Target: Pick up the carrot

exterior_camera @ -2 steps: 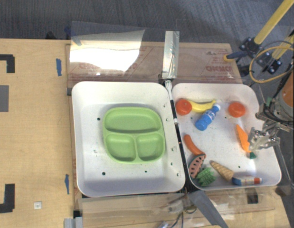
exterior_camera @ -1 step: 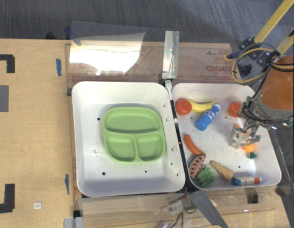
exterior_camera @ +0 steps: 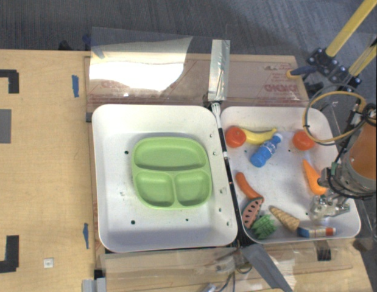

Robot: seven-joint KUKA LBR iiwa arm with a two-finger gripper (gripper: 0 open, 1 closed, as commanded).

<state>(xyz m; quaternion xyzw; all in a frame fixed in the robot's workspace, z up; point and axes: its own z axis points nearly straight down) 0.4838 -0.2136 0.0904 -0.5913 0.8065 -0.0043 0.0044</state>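
The carrot is a short orange cone lying at a slant near the right side of the right bin. Its lower end reaches under the arm's wrist. My gripper hangs just below and to the right of the carrot, low over the bin floor near the bin's front right corner. The grey arm with its orange band comes in from the right edge and hides the bin's right rim. Nothing shows as lifted off the floor.
The right bin also holds a banana, a blue bottle, two orange-red round fruits, a red chilli-like piece, a watermelon slice, a cone and a marker. A green divided plate lies in the left bin.
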